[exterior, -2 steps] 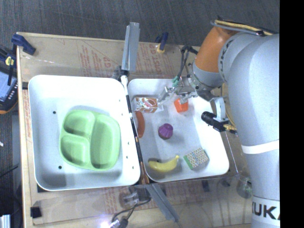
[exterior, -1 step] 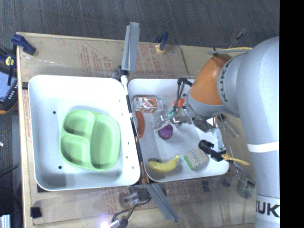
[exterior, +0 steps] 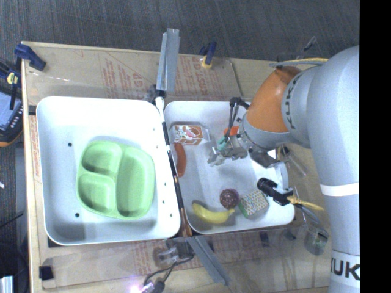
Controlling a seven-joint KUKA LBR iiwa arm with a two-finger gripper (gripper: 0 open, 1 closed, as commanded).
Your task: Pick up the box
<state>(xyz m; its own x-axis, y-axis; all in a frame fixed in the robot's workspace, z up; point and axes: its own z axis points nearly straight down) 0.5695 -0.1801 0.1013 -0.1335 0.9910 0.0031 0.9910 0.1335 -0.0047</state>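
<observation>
The box is not picked up yet — the job is only starting.

The box (exterior: 187, 133) lies flat in the right bin (exterior: 198, 224), up in the far left corner, right next to the wall between the two bins. Nothing is touching it. The gripper (exterior: 220, 153) hangs over the middle of that bin, near the box but apart from it, with nothing between its fingers — I cannot tell if they are apart or together. The big grey arm (exterior: 324, 102) comes in from the right and bends down into the bin. It has yet to reach the box, grab it and lift it.
</observation>
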